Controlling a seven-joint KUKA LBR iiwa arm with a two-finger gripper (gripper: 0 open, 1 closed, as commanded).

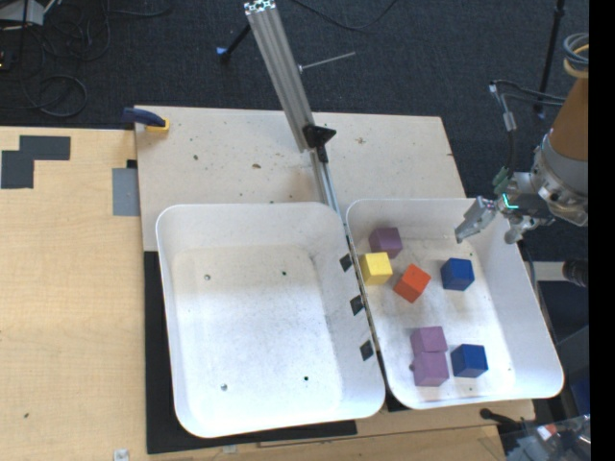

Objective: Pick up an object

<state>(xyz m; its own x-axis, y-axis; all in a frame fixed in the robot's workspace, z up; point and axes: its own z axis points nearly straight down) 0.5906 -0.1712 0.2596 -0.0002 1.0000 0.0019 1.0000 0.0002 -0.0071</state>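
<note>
The right bin (538,353) holds several blocks. A purple block (385,240) and a yellow block (377,267) sit near its left wall, with an orange block (413,282) just right of them. A blue block (457,274) lies mid-bin. Two purple blocks (430,353) stand together near the front, beside another blue block (469,359). My gripper (496,223) hangs over the bin's back right part, above and to the right of the mid-bin blue block. Its fingers (473,225) are spread apart with nothing between them.
The left bin (168,257) lies beside the right one, with small black clips along the shared wall (354,303). A slanted aluminium rail (284,75) rises behind the bins. A blue and yellow tool (146,118) lies at the bench's back left corner.
</note>
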